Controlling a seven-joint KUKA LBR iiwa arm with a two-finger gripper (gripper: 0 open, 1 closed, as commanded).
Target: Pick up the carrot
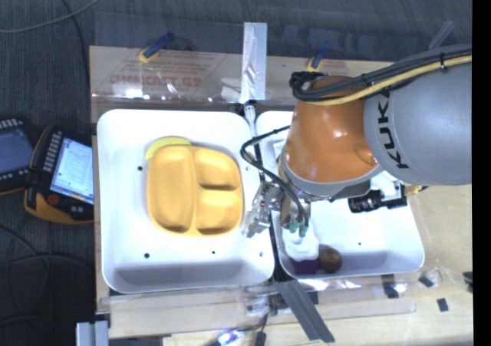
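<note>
My gripper [294,222] hangs low over the near left part of the right bin [383,248], under the orange band of the arm [334,145]. Directly below it lie a small white object [301,245], a purple object [305,265] and a brown rounded object [331,258], all close to the bin's front wall. The arm hides much of the right bin's floor.
The left bin [123,206] holds a yellow divided tray [195,188] with a yellow-green piece [165,143] at its far left edge. A ridge where the two bins meet [270,248] runs just left of the gripper. A handheld controller [61,176] lies off the bench, left.
</note>
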